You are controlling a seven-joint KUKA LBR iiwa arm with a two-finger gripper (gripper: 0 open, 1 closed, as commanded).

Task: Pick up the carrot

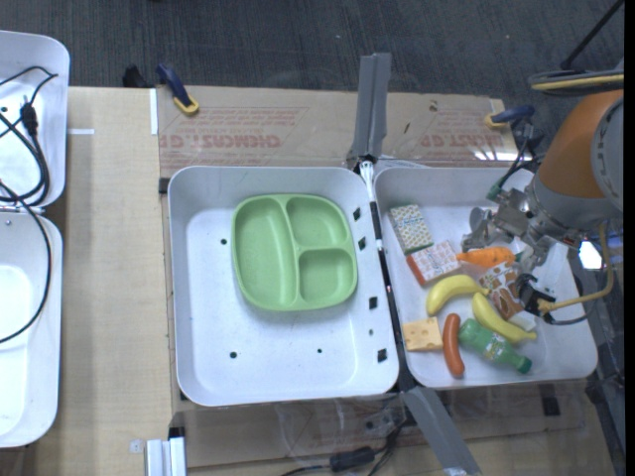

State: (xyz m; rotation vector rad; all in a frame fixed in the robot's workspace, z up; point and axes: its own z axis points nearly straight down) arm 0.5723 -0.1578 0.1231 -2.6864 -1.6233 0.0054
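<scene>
While the arm reaches in from the right over the right bin, its gripper sits low at the bin's upper middle, just above the carrot. Whether the gripper is open or closed cannot be told, since the metal parts blur together from this angle. The carrot lies on its side, pointing roughly left to right, touching or very near the gripper's underside and just right of a small red-and-white box. Above that box rests a patterned packet. Below the carrot, a banana curves toward the left, and a second banana lies to its right, beside a brown-wrapped snack. A wedge of cheese sits near the bin's lower left, with a red sausage just beside it and a green bottle lying on its side further right.

The left bin holds a green divided plate, placed toward its upper middle. Both bins rest on the table, with cardboard behind them.
</scene>
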